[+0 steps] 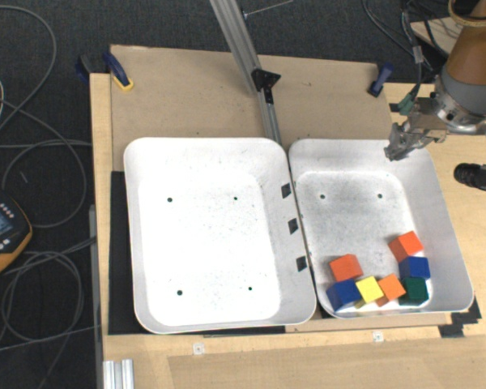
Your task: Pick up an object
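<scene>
Dark carpet [40, 63] with black wires lies all around a wooden bench [194, 87], and two white bins sit side by side on the bench. A grey metal bar [243, 47] slants down to the spot between them. The left bin [142, 217] shows little dark dots on its floor. The right bin [437, 209] holds a bunch of small blocks in its near right corner. An orange block [345, 267] is on the left of the bunch, with a blue block [343, 295] just in front of it. A yellow block [369, 288] sits beside the blue one, touching a small orange block [391, 287]. Another orange block [406, 245] is at the back, a blue block [416, 267] is just in front of it, and a green block [416, 290] is nearest the corner. The claw [399, 146] hangs over the far right corner of the right bin, well apart from the blocks, which lie at the other end of that bin. I cannot tell how the claw is set. The arm [470, 63] comes in from the right and points down, with its orange band just above the grey wrist. Nothing is seen in the claw.
</scene>
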Available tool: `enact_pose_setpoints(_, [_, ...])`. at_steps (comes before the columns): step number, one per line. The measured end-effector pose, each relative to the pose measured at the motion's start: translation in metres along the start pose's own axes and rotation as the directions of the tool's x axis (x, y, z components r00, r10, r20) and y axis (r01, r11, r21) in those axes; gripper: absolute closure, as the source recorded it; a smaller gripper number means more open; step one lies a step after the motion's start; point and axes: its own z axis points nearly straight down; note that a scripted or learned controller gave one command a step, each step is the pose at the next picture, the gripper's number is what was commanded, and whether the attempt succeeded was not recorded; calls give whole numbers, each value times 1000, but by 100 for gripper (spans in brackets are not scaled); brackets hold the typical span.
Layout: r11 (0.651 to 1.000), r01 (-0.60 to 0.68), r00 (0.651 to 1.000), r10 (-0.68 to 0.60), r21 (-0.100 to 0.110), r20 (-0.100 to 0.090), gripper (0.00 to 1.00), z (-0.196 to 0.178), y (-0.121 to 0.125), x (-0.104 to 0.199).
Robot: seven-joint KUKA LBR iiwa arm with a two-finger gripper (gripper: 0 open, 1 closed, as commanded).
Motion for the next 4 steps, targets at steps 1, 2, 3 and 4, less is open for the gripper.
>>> enact_pose_setpoints(1, [1000, 4, 1000, -4, 9, -4, 100, 7, 2, 48])
enact_pose_setpoints(2, [1000, 5, 1000, -5, 10, -5, 100, 2, -7, 96])
enact_pose_setpoints(3, [1000, 5, 1000, -5, 10, -5, 100, 7, -11, 142])
enact_pose_setpoints(4, [1000, 7, 1000, -7, 5, -5, 100, -5, -12, 201])
